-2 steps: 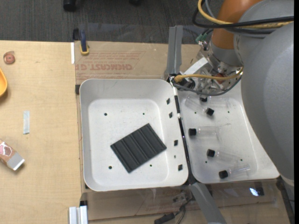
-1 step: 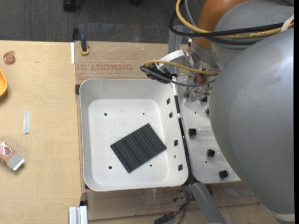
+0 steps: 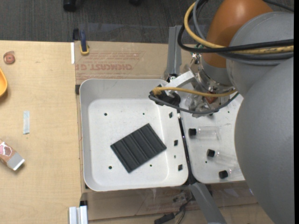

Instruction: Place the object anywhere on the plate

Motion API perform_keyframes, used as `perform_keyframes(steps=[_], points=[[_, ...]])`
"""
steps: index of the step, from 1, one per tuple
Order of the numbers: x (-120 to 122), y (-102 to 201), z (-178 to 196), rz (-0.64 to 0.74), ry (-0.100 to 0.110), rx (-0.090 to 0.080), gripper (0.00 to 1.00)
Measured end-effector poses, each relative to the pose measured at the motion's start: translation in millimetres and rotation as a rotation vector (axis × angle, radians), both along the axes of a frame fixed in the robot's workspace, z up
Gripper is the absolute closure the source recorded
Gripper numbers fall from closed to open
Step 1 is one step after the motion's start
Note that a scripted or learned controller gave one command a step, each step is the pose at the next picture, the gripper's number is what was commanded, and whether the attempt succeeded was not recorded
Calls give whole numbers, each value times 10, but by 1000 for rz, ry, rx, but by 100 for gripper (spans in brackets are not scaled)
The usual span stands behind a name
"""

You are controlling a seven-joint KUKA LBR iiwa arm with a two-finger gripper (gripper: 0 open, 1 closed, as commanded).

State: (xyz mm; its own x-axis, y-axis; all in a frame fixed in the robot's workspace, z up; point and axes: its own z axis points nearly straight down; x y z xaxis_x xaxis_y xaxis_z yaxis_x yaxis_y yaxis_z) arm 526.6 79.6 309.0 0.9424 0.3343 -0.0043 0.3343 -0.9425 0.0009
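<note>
- The plate [image 3: 138, 147] lies flat in the left bin [image 3: 88, 125], a little below and right of the bin's middle. It is a dark, matte rectangle with raised ribs.
- Its long axis runs on a diagonal, from lower left up to upper right. The ribs follow that same line, and one corner points toward the bin's near wall.
- Three small capped pieces sit in the right bin [image 3: 201, 171]. Each has a black cap and a clear body (the bodies nearly vanish against the white).
- The upper piece [image 3: 192, 132] and the middle piece [image 3: 211, 153] seem to lie left to right, caps toward the divider between the bins.
- The lower piece [image 3: 223, 174] shows its cap only, as the arm's grey casing covers the rest.
- All three are well apart from the plate, with the divider between them.
- The gripper [image 3: 204, 107] hangs over the far end of the right bin, just beside the divider, under a tangle of yellow and black cables [image 3: 196, 91]. I cannot tell from here whether it is released or clenched, and I see nothing held in it.
- The arm [image 3: 261, 78] is smooth grey, with a glossy orange dome above the wrist.
- Both bins are shallow white trays with rounded corners, and small dark holes dot the left one's floor.
- The surface [image 3: 42, 87] is pale wood. A brown cardboard sheet [image 3: 117, 62] lies behind the bins, its printing reversed.
</note>
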Motion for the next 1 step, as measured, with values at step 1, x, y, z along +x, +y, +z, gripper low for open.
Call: perform_keyframes(steps=[1], points=[[-104,704,-441,553,4,1,100]])
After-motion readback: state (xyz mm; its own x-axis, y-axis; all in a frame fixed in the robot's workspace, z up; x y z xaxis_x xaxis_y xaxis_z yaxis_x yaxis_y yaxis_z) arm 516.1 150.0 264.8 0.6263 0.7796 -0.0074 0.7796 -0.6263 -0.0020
